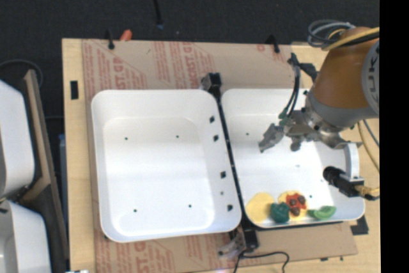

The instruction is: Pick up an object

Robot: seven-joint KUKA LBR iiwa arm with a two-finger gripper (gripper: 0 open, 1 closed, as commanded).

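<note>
Hand (279, 139): we see it over the right bin (255, 109), grip unclear.
Objects (291, 206): clustered at that bin's near edge.

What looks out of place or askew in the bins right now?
Nothing looks spilled or damaged. The oddity is the crowding: a yellow piece, a teal piece, a red-and-yellow toy and a green piece bunch along the right bin's near edge. The gripper hangs apart from them.
</note>
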